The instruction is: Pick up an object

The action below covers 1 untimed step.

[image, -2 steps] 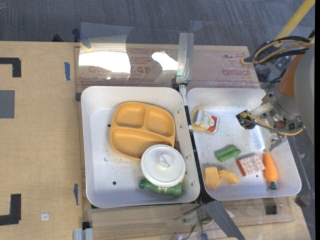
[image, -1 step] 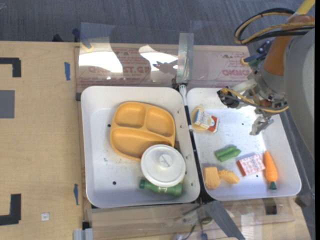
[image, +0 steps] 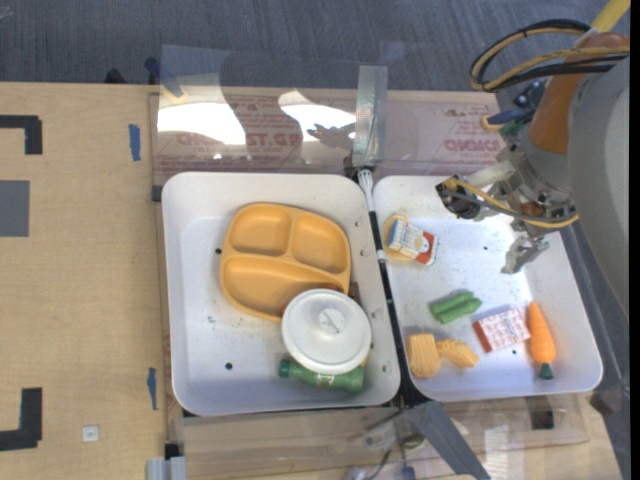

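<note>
The gripper (image: 524, 255), its claw state impossible to tell, is poised over the right bin (image: 585, 313), seemingly above the carrot (image: 541, 336).

Arm (image: 590, 98) reaches in from right; gripper (image: 522, 255) points downward, nothing between fingers.

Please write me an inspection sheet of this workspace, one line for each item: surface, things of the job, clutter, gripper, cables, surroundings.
Surface: two white bins, left bin and right bin, on a wooden bench.
Job's things: left bin holds yellow divided tray, white lidded bowl, green bottle; right bin holds carrot, green bean pod, corn pieces, red-white packet, small carton.
Clutter: nothing seen.
Gripper: gripper above right bin's far side, holding nothing.
Cables: yellow-black cables looped on arm.
Surroundings: grey floor.
</note>
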Available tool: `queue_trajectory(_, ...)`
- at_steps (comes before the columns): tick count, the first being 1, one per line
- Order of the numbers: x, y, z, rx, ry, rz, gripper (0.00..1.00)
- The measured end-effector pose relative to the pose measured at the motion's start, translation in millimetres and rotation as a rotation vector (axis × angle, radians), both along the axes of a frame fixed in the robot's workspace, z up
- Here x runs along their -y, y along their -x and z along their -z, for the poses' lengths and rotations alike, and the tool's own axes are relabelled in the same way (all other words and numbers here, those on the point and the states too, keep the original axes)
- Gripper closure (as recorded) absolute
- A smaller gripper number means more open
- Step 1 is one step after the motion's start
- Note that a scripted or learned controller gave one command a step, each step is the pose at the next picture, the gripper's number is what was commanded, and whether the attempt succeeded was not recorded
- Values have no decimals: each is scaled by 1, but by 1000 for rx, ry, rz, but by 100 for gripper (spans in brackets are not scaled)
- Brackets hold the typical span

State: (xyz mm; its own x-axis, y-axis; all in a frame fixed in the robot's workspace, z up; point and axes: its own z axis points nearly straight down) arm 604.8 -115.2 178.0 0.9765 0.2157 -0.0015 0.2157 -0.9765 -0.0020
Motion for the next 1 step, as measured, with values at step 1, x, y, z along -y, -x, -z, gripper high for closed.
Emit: queue_trajectory(1,83,41,-215,13,4,-117,0)
